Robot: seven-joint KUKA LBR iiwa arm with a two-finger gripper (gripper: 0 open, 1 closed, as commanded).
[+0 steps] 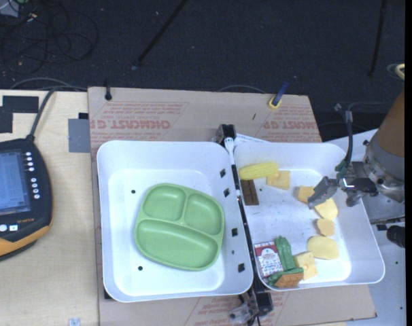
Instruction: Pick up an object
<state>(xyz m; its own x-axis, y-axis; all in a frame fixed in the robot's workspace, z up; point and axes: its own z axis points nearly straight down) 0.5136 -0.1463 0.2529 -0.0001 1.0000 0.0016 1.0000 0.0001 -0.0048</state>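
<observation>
Red-and-white printed packet (266, 258) at right white bin (359, 267) near wall | grey two-finger gripper (321, 194) finger state unclear | pale yellow foam chunk (326, 210) just below gripper, apart

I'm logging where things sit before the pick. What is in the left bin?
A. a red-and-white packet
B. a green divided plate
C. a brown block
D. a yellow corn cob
B: the green divided plate lies alone in the left bin, while the corn cob, packet and brown block lie in the right bin.
</observation>
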